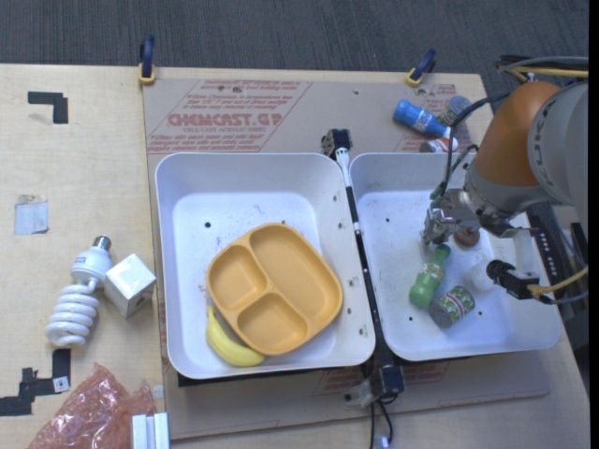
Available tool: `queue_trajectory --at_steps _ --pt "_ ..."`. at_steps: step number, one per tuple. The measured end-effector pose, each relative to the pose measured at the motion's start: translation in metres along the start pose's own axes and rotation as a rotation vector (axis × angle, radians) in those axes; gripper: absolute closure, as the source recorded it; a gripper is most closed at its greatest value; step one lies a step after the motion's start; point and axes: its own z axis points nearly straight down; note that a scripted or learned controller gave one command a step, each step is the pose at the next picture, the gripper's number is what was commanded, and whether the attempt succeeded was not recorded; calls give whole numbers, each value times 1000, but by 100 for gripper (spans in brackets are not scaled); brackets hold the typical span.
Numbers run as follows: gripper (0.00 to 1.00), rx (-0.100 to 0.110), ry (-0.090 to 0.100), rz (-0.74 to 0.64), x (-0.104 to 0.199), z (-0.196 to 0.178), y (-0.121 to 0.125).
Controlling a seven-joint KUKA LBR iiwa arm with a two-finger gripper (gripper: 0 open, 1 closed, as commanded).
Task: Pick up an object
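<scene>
In the right bin lies a green bottle, tilted, with a small green and red can just to its right. My gripper hangs over the bin directly above the bottle's top end, close to it. I see nothing held in it. The left bin holds an orange divided plate, and a yellow banana pokes out from under the plate's lower left edge.
The grey arm with its orange band reaches in from the right over the right bin's far corner. A blue object lies behind the bins. A spiral light bulb, a white cube and a pink bag sit left of the bins.
</scene>
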Motion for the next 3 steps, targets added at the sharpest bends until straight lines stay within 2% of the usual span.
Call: queue_trajectory --at_steps 1,2,3 --pt "0 0 0 0 0 0 0" --pt "0 1 1 3 -20 0 -74" --pt "0 -1 0 1 21 -116 -116"
